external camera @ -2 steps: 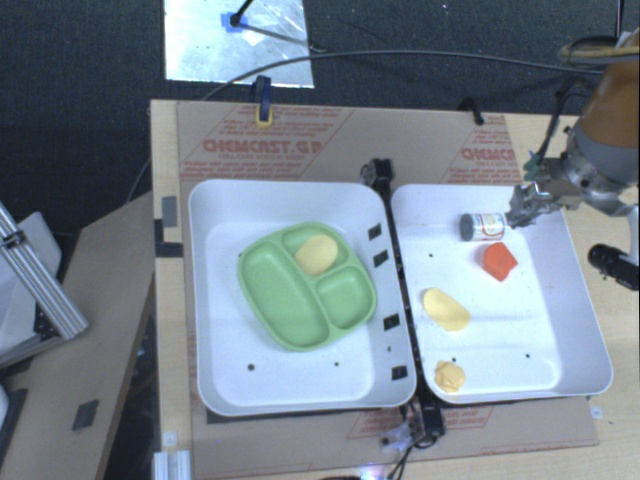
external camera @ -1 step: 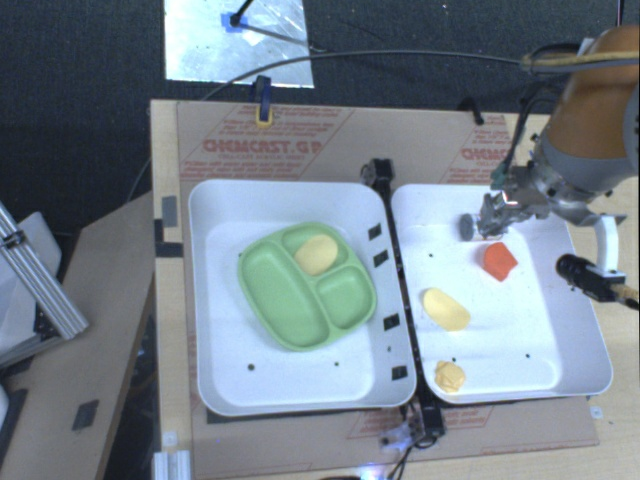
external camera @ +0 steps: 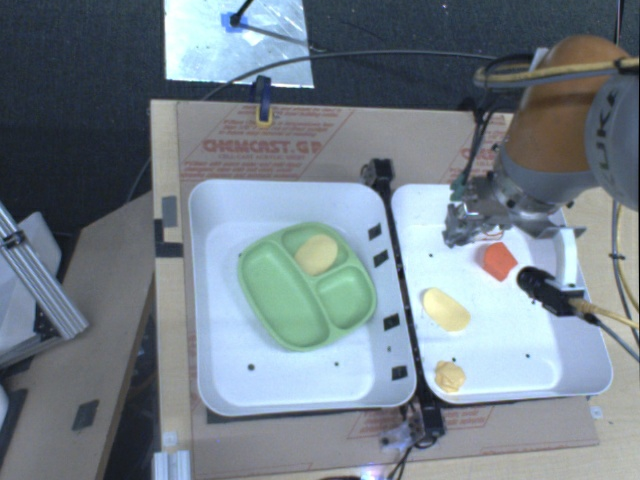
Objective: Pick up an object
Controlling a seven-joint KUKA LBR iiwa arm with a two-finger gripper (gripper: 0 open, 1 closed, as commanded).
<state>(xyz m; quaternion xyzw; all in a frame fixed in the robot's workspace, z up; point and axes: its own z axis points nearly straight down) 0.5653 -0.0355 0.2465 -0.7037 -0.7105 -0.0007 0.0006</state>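
dark speckled flooring surrounds the tabletop (external camera: 300, 133), a brown board printed with red lettering. at the far left edge a slanted aluminium rail (external camera: 35, 278) crosses a lower grey surface. behind the board lies a shiny foil square (external camera: 235, 28) with a thin black rod touching a blue mark on it, and a blue and yellow clamp (external camera: 262, 100) grips the board's back edge.

the left bin (external camera: 215, 368) carries a green divided plate (external camera: 290, 303), turned at a slant. a pale yellow rounded piece (external camera: 318, 254) sits in the plate's upper small compartment; the long compartment and the other small one hold nothing visible. a black divider strip (external camera: 395, 288) with small tabs runs between the two bins.

the right bin (external camera: 520, 368) holds three loose objects. a yellow oval piece (external camera: 446, 310) lies near its middle left. a small yellow crumpled lump (external camera: 449, 376) rests close to the front rim. an orange block (external camera: 498, 261) sits toward the back, just right of the claw (external camera: 468, 230).

the claw hangs low over the back left part of the right bin, its metal tip near the bin floor beside the orange block, apart from it as far as can be seen. nothing shows between its fingers, and whether they are spread or pressed together cannot be told. the grey and orange arm (external camera: 565, 98) rises behind it at the right, and a black cylinder (external camera: 545, 290) with a cable juts over the bin's right rim.
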